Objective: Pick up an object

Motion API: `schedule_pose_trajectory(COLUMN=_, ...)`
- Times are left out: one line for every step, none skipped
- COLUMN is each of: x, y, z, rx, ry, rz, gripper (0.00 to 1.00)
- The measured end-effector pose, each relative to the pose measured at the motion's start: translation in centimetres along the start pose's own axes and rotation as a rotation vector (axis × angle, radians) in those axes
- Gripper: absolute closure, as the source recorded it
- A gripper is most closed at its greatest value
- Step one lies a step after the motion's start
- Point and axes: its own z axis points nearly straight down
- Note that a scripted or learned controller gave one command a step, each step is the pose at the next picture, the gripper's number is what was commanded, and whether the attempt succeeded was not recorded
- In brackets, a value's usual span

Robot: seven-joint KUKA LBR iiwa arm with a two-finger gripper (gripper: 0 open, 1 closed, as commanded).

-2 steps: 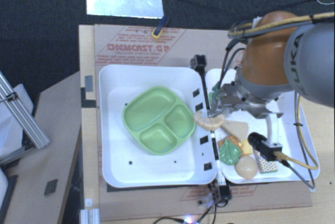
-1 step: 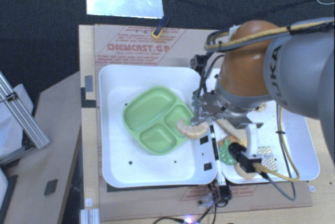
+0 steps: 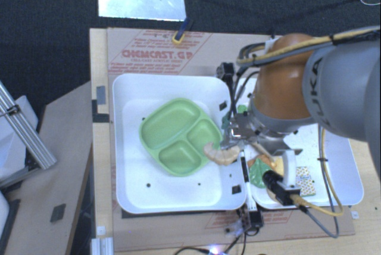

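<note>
My end effector (image 3: 231, 139) hung low at the left bin's (image 3: 128, 93) right wall, just above a tan croissant-like object (image 3: 221, 155) beside the green divided plate (image 3: 178, 136); its grip state was indeterminable.

Two white bins (image 3: 128, 200) — side by side.

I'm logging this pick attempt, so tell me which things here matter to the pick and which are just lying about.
Matter to the pick:
gripper
tan curved object just below it

Lying about:
green divided plate
left bin
right bin
patterned packet
</note>
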Motion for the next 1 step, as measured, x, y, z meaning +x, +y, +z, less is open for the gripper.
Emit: schedule_pose_trajectory(x=1.65, y=0.23, z=0.89, rx=0.0, ry=0.0, rz=-0.004, gripper=1.0)
